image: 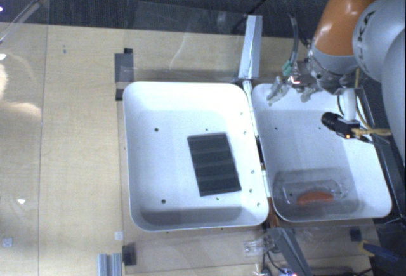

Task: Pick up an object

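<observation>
Looking down on the bench, two shallow white bins are seen side by side, their inner rims almost touching along a narrow seam. The left bin has a dark ribbed rectangular pad lying flat near its middle, a bit tilted, with plenty of bare white floor left all round it, so lots of room on every side. In the right bin, a clear plastic package with something orange inside is sat close to the near rim; what the orange thing is can't be made out. The far half of that bin is wide open floor. The gripper is seen above the right bin's far left corner, just beside the metal post standing at the far end of the seam, well apart from the package. Its fingers appear spread apart with nothing between them. Part of the lettering "KU" can be read on the grey arm next to the orange band; no other writing is legible.
</observation>
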